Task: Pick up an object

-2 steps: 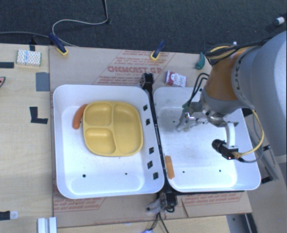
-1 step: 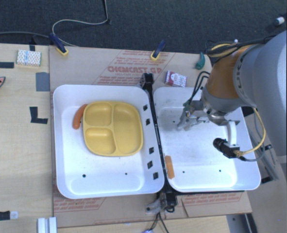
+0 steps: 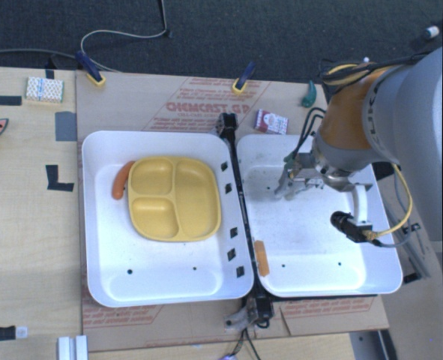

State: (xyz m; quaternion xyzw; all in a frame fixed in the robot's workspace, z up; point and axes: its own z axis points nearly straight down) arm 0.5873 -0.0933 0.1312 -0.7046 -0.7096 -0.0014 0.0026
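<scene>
A yellow divided plate (image 3: 175, 198) lies in the left bin (image 3: 109, 276), with an orange sausage-shaped piece (image 3: 120, 180) against its left edge. Another small orange piece (image 3: 261, 257) rests at the left wall of the right bin (image 3: 371, 280), near the front. My gripper (image 3: 288, 188) hangs over the upper middle of the right bin, pointing down and to the left. Nothing shows between its fingers. It is well apart from both orange pieces and from the plate.
A small red and white packet (image 3: 270, 121) lies on the cardboard behind the right bin. Yellow and blue clamps (image 3: 243, 80) and a green clamp (image 3: 309, 94) sit at the cardboard's back edge. Black clips (image 3: 231, 201) run along the divider between the bins.
</scene>
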